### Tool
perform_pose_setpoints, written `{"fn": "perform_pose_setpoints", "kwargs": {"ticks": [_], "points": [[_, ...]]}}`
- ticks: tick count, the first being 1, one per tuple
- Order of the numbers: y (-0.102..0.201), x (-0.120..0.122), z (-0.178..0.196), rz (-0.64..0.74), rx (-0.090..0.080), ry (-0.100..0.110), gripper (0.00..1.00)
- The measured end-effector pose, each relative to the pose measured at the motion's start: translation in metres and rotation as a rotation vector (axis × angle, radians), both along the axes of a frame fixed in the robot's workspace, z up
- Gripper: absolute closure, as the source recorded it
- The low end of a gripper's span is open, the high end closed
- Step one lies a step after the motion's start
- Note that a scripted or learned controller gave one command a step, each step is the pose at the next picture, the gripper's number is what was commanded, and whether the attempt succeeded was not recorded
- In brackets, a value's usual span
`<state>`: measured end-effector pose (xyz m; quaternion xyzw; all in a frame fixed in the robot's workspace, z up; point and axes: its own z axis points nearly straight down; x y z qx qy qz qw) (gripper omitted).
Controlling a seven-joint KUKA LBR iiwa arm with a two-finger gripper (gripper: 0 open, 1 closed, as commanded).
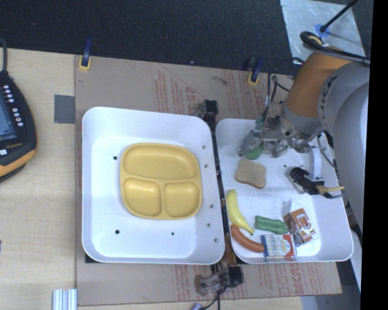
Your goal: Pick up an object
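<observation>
The gripper [259, 142] is hanging low over the far end of the right bin [334, 244], just beyond a slice of bread [251, 173]; whether it is parted or closed cannot be told, and nothing is showing in its grasp. Nearer the front, a banana [238, 213], a hot dog [246, 239], a green piece [270, 224] and 2 small packets [278, 245] [303, 226] are lying close together. The left bin [100, 179] is holding a yellow 3-compartment plate [161, 180].

Red printing on the cardboard sheet [152, 85] and small packets [302, 228] is too blurred to read.
</observation>
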<state>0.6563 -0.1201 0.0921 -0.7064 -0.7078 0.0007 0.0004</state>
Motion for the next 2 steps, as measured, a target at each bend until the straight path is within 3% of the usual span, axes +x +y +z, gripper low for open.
{"fn": "perform_pose_setpoints", "kwargs": {"ticks": [1, 2], "points": [[0.018, 0.000, 0.000, 0.001, 0.002, 0.003, 0.00], [-0.007, -0.116, -0.001, 0.001, 0.000, 0.004, 0.00]]}}
